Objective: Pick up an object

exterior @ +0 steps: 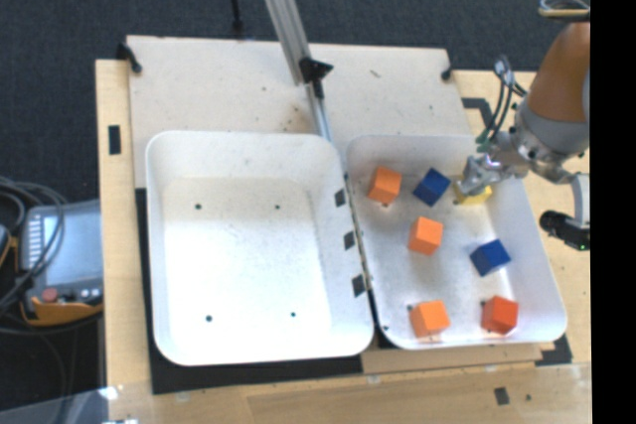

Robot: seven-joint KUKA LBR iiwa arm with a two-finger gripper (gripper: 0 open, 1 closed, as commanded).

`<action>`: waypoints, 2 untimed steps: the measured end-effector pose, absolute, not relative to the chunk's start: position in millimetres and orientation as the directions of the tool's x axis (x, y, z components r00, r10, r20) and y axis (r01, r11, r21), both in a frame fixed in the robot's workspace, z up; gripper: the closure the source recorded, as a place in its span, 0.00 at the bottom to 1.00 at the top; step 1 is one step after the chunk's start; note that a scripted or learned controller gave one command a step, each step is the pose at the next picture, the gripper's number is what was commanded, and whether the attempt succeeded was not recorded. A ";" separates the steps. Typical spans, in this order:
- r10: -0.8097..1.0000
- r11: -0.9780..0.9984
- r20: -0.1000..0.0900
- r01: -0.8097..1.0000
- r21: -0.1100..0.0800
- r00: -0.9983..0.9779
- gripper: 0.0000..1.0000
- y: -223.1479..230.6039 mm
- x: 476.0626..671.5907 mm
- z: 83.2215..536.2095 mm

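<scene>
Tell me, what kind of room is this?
Probably a robot lab: a grey and orange robot arm reaches over two white bins, one holding coloured blocks, beside a control pendant with cables.

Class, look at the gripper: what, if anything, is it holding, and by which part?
It cannot be told. The gripper sits over a yellow object in the right bin, hiding any contact.

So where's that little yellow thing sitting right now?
The yellow object lies in the right bin, near its far right side, right at the gripper and just right of a blue cube.
</scene>
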State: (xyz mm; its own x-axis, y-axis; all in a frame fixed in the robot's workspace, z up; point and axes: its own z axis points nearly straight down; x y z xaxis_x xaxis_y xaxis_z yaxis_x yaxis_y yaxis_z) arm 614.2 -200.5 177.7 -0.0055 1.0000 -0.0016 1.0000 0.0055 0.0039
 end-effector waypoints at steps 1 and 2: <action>1.000 0.008 -0.002 1.000 0.005 -0.008 1.00 -201.9 615.2 218.4; 1.000 0.005 -0.001 1.000 0.000 -0.005 1.00 -156.0 601.4 212.1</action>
